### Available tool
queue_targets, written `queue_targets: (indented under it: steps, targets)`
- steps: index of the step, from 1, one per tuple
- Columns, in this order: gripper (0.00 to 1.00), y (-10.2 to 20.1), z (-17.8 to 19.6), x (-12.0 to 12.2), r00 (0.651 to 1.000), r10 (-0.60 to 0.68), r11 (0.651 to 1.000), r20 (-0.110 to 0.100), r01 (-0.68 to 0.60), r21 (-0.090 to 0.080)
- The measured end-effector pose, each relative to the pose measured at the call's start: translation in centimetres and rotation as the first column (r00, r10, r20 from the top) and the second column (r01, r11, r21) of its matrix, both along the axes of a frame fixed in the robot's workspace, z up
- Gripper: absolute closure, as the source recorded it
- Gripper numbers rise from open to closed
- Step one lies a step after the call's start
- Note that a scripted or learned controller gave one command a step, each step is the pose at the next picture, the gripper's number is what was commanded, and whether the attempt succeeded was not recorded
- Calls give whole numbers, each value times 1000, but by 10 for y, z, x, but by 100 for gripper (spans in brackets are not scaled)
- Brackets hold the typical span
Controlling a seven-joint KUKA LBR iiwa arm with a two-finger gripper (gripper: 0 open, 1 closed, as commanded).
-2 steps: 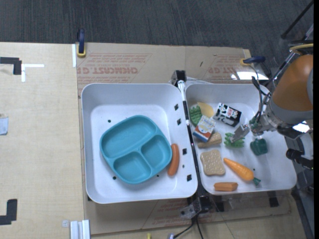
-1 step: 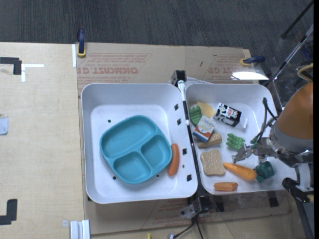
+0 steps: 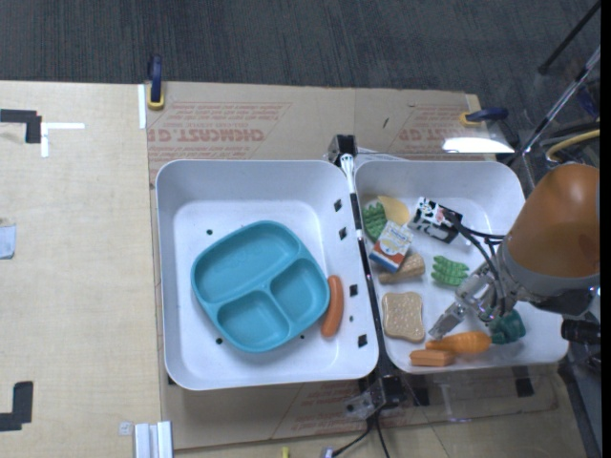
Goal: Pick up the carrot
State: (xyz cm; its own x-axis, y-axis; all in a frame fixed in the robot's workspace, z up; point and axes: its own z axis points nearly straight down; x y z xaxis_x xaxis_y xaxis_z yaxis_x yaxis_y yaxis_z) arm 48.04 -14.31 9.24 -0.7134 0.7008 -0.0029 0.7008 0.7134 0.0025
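Gripper (image 3: 447, 326) down at carrot (image 3: 449, 347), 5 o'clock of right bin (image 3: 506, 175) — grip state unclear, can't tell — carrot not lifted yet.

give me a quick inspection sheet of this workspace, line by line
surface: two shallow white bins side by side, left bin and right bin, on cardboard over a wooden bench.
job's things: carrot lies near the right bin's front edge.
clutter: right bin holds a bread slice, a green leafy piece, a small carton and a black-and-white toy; left bin holds a blue divided plate and a sausage beside it.
grippers: tool sits low just above the carrot; grasp not confirmed.
cables: black cables run along the arm to the tool.
surroundings: dark carpet beyond; blue clamps on the cardboard.
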Motion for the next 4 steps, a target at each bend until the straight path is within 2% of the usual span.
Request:
queue_targets:
  steps: [1, 2, 3, 4]
  targets:
    - [100, 0, 10, 3, 1000, -6, 1000, 6, 6, 0]
    - [0, 0, 10, 3, 1000, -5, 1000, 6, 5, -1]
    - [0, 31, 0, 0, 973, 232, 973, 0, -232, -1]
    - [100, 31, 10, 3, 974, 226, 974, 7, -226, -3]
